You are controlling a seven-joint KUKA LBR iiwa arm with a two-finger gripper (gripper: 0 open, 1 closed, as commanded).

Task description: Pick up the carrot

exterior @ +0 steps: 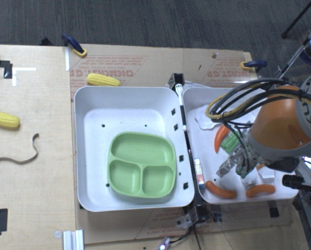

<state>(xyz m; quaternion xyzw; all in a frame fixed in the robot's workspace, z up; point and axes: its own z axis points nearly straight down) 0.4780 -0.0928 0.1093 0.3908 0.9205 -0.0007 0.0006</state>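
Camera view: hand (233, 163), grip unclear, crowds carrot (219, 138) among sausages (221, 190) in right bin (199, 102).

My arm (280, 126) reaches in from the right, its broad orange band bulking large just above the wrist, with grey housing showing at the far right edge. A bundle of black and yellow cables loops out over the band and runs down toward the tool end. The wrist points down and to the left, and the gripper (233, 164) hangs low beneath it. I can't make out how its tip is set.
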